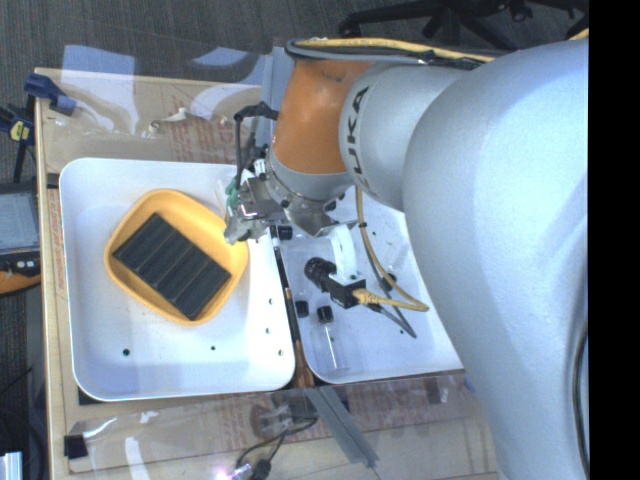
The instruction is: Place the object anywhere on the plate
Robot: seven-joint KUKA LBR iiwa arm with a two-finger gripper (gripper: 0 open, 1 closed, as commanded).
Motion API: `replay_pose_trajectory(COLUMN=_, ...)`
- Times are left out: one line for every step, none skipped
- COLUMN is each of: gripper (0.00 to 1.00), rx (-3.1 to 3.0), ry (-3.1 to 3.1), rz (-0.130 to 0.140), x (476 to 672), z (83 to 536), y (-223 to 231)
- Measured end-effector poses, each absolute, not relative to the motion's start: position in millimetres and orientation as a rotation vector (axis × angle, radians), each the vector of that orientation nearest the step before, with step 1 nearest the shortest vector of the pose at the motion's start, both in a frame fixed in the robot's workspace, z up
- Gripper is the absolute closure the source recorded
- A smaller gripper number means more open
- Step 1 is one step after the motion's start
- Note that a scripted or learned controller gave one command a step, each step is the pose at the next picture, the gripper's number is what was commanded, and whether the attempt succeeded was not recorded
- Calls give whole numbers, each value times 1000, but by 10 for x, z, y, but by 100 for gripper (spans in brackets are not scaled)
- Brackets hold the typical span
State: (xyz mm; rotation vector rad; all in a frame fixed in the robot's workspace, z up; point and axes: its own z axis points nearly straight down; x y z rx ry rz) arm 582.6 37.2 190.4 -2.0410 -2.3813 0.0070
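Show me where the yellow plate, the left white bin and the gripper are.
yellow plate [185, 206]: camera view, bare upper rim.
left white bin [150, 358]: camera view, bare floor below the plate.
gripper [238, 226]: camera view, its tip at the plate's right edge.

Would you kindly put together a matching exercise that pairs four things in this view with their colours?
Things
1. plate
2. ridged slab lying on the plate
3. band above the arm's wrist
4. left bin

Colours
a. white
b. orange
c. black
d. yellow

Pairs: 1-d, 2-c, 3-b, 4-a
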Motion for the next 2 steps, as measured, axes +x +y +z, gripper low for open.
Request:
replay_pose_trajectory(gripper=100, rx=-1788, ry=-2577, rz=7, x=5436, z=1905, y=632)
replay_pose_trajectory(gripper=0, rx=-1788, ry=-2578, rz=6, x=5437, z=1906, y=632)
